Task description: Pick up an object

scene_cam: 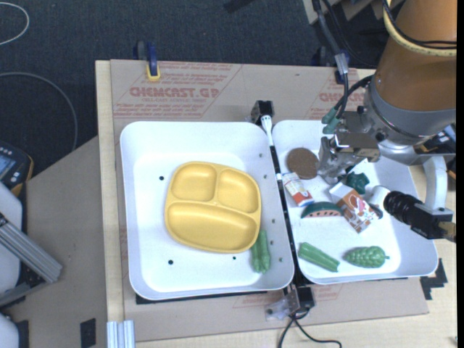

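Observation:
My gripper [334, 167] hangs low over the back of the right bin [413, 265], under the large orange and grey wrist. Just to its left lies a brown round disc [302, 162]. A teal piece [358, 182] and a red and white box [357, 209] lie just in front and to the right of it. A small red and white carton [296, 189] and a watermelon slice [321, 209] lie nearer the bin's left wall. Nothing can be seen held.
A green pepper-like piece [317, 257] and a bumpy green item [366, 256] lie at the right bin's front. The left bin [141, 194] holds a yellow divided plate [212, 206] and a green pickle [261, 251] at its front right corner.

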Action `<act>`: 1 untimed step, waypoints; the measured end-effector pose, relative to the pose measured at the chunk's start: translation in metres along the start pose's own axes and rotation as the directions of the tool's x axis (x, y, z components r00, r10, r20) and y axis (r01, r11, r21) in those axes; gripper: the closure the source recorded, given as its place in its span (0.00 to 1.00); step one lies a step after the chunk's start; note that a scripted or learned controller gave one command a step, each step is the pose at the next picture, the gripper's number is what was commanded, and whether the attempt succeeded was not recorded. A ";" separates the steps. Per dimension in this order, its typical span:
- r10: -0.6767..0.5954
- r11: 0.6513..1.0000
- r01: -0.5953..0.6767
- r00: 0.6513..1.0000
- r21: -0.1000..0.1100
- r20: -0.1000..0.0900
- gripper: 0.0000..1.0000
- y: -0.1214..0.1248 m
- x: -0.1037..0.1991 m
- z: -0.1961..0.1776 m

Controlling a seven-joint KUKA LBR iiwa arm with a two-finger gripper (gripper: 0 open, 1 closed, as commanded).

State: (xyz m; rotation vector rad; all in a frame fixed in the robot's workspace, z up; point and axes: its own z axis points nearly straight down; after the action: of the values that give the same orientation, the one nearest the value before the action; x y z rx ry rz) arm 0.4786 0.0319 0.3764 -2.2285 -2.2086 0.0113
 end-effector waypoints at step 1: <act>-0.010 1.000 0.010 1.000 -0.008 -0.002 1.00 0.001 0.018 -0.003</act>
State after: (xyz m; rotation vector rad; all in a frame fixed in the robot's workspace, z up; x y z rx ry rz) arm 0.4793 0.0495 0.3792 -2.2196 -2.2229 0.0005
